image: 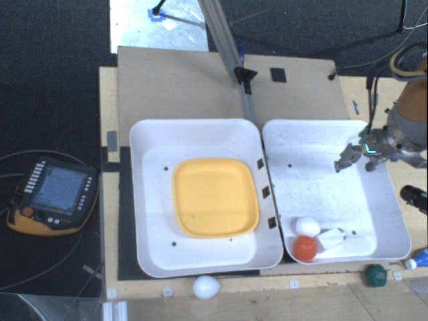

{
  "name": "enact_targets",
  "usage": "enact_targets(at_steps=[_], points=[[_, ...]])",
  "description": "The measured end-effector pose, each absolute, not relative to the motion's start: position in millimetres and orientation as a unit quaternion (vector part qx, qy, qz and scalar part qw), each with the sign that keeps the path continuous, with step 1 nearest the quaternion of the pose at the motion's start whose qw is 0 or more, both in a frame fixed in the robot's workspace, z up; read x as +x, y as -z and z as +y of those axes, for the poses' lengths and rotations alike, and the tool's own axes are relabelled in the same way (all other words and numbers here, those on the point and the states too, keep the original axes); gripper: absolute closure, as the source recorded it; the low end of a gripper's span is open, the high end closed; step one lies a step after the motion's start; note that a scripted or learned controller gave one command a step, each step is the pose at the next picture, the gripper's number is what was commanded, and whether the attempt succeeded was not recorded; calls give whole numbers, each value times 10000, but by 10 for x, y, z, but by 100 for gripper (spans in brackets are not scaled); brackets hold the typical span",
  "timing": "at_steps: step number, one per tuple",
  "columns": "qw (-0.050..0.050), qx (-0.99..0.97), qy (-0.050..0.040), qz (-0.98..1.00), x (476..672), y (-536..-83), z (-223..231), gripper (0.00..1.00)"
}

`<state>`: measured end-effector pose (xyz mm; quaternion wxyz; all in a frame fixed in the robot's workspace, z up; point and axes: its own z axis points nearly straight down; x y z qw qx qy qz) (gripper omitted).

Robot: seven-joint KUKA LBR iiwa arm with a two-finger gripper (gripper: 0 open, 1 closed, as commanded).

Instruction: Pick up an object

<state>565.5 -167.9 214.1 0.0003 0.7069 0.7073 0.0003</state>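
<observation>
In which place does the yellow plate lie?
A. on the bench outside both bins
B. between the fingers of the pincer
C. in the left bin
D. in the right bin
C: the yellow plate lies flat in the left bin, while the pincer is over the right bin.

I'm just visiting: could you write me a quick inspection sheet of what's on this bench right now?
Surface: two white bins side by side, left bin, right bin.
Job's things: yellow plate in left bin; white ball, red ball and a white piece in right bin's near corner.
Clutter: white egg and green ball on the bench.
Grippers: gripper above right bin, holding nothing.
Cables: black cable.
Surroundings: control pad.
</observation>
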Motion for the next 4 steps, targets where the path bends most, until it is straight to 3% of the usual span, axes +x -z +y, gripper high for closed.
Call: enact_targets(at_steps=[1, 3, 4], points=[[3, 7069, -3, 7073, 5656, -2141, -1679, 0], [-15, 7072, 11, 7070, 5589, -1073, -1662, 0], [-2, 7070, 2, 7072, 5589, -897, -1660, 0]])
